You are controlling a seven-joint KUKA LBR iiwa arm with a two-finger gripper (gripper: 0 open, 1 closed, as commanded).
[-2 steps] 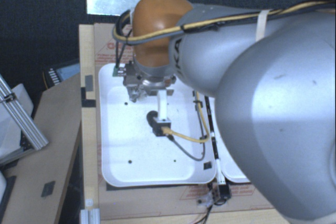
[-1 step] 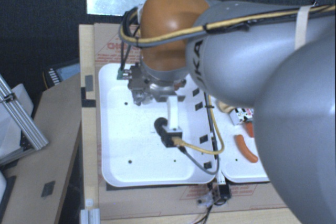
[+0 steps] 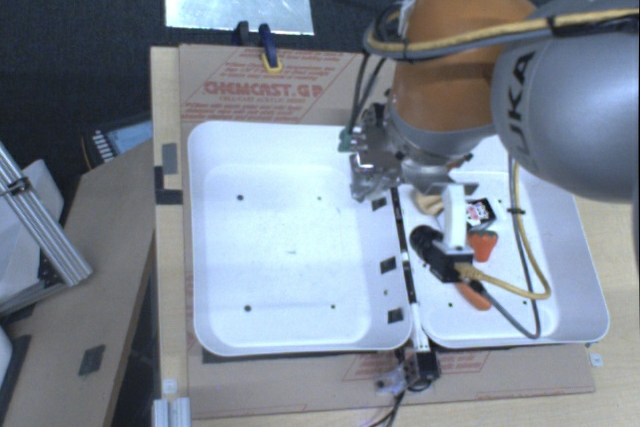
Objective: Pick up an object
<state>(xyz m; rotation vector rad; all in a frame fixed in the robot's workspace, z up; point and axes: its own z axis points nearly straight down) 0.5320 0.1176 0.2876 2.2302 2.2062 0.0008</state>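
Your gripper (image 3: 368,177) hangs over the divider (image 3: 402,245), its state unreadable; the objects, an orange piece (image 3: 483,245) among them, lie right of that divider, so descending risks striking the rim

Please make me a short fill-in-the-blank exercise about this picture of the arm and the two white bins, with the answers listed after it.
1. The arm reaches in from the ___ side of the view.
2. The band above the wrist is ___ in colour.
3. The small objects lie in the ___ bin.
4. The clamp on the cardboard behind the left bin has a blue and ___ handle.

Answers: right; orange; right; yellow
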